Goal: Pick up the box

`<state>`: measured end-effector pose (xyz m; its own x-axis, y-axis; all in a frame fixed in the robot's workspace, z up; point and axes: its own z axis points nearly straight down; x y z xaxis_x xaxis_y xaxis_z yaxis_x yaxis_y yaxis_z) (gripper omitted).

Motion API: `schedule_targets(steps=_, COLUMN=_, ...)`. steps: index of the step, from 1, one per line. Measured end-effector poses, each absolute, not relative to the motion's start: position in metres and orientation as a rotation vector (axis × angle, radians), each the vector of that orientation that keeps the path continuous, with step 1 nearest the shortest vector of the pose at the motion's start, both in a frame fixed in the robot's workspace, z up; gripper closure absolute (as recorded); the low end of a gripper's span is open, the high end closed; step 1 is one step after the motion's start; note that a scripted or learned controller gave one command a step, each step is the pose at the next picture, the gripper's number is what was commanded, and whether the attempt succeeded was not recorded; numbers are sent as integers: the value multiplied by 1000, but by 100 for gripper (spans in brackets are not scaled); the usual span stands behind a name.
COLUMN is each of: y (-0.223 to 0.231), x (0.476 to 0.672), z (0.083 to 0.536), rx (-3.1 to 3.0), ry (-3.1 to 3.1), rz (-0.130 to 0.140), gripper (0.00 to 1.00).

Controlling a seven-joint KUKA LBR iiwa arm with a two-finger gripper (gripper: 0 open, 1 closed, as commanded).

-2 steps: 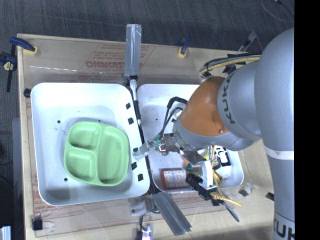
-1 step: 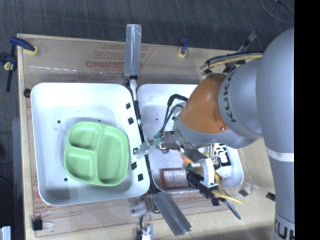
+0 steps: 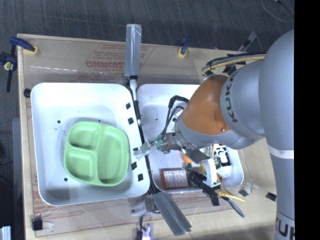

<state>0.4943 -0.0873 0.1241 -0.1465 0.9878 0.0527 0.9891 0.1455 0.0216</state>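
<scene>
Two risks are showing: the box [image 3: 174, 178] is lying by the right bin's [image 3: 150, 96] front wall, crowded by clutter [image 3: 220, 166], and the gripper [image 3: 200, 159], its grip state impossible to tell, is hanging just above, likely snagging neighbours.

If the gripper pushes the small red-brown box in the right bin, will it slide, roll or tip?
The box lies flat on its broad face, so it would probably slide, not roll or tip. It sits near the right bin's front wall, which may stop it. It looks like light, stiff cardboard.
</scene>
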Motion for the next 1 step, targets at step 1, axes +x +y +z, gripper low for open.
schedule_targets(steps=1, y=-37, x=509, z=192, rx=-1878, ry=-2516, rz=-1, gripper=100)
